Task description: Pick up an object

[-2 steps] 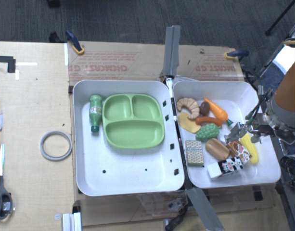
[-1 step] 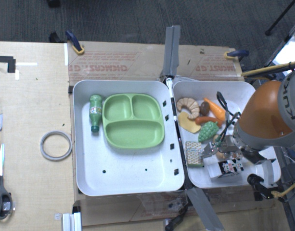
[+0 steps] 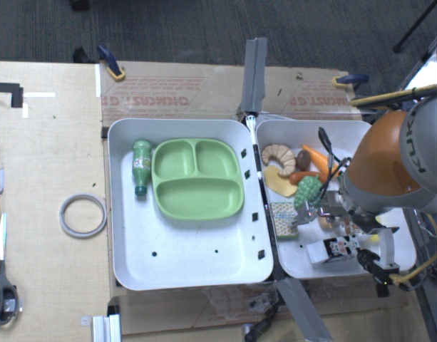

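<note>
gripper point(image 3: 319, 212) low in right bin point(image 3: 304, 262) | green toy point(image 3: 308, 189) just beside | grip: cannot tell, blurred

My orange wrist band point(image 3: 389, 155) has a smooth, glossy shell. Both shallow white bins point(image 3: 182, 262) look like smooth plastic with a soft sheen. The green divided tray point(image 3: 198, 178) and the small green bottle point(image 3: 140, 167) seem plastic too, the tray matt. The bench's pale wooden board point(image 3: 40, 162) looks matt, beside brown printed cardboard point(image 3: 168, 91).
</note>
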Robot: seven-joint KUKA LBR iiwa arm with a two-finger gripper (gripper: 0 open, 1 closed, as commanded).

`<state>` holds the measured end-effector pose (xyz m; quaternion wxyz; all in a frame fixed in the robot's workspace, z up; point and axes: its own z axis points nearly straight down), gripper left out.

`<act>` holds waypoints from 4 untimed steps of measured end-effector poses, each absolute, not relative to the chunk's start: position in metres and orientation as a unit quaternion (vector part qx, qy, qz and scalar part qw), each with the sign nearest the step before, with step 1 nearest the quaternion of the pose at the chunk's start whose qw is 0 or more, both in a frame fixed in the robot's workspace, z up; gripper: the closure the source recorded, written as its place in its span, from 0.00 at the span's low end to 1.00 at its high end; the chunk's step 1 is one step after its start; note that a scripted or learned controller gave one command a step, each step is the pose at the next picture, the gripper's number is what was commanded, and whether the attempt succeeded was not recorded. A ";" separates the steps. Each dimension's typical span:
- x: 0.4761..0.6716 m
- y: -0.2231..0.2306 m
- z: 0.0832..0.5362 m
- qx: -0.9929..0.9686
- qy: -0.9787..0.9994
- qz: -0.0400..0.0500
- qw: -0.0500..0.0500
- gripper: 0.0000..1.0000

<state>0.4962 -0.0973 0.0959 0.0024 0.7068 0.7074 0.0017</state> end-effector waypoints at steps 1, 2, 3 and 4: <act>0.534 -0.107 0.096 0.747 0.664 0.002 0.002 0.00; 0.590 -0.123 0.095 0.754 0.657 0.001 0.003 0.00; 0.590 -0.123 0.103 0.753 0.658 0.000 0.003 1.00; 0.641 -0.071 0.191 0.798 0.603 -0.001 0.000 1.00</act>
